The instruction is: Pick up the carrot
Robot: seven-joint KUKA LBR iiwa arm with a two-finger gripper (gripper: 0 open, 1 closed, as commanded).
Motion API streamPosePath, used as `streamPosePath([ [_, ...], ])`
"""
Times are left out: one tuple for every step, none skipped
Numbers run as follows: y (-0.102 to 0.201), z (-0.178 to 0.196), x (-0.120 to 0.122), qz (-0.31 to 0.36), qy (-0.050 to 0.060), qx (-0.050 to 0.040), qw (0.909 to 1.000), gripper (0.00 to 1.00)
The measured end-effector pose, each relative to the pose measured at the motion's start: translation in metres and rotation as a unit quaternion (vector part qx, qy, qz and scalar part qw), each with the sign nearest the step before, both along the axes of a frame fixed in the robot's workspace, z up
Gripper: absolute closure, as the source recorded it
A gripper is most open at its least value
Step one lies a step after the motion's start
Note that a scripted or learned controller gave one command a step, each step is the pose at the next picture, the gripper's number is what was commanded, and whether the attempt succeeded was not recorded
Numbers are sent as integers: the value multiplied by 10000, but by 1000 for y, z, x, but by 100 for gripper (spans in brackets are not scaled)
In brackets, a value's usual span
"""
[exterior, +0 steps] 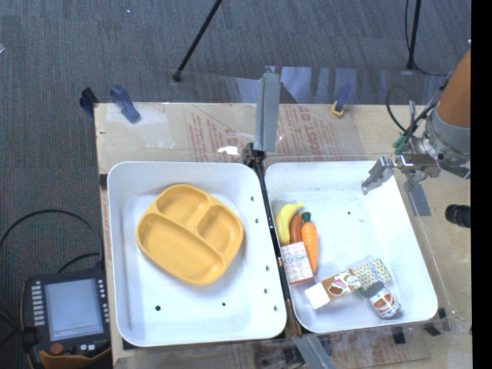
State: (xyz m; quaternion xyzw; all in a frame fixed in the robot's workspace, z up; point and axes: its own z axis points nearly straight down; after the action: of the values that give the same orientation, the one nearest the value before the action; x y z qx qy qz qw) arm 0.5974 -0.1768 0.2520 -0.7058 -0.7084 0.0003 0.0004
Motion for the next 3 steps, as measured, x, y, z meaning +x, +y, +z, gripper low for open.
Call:
streamPosePath([
  [31, -125, -17, -26, 16, 8, 10000, 0],
  [84, -153, -15, -243, -102, 27, 9996, 0],
  [95, -165, -51, -138, 13, 7, 9999, 0],
])
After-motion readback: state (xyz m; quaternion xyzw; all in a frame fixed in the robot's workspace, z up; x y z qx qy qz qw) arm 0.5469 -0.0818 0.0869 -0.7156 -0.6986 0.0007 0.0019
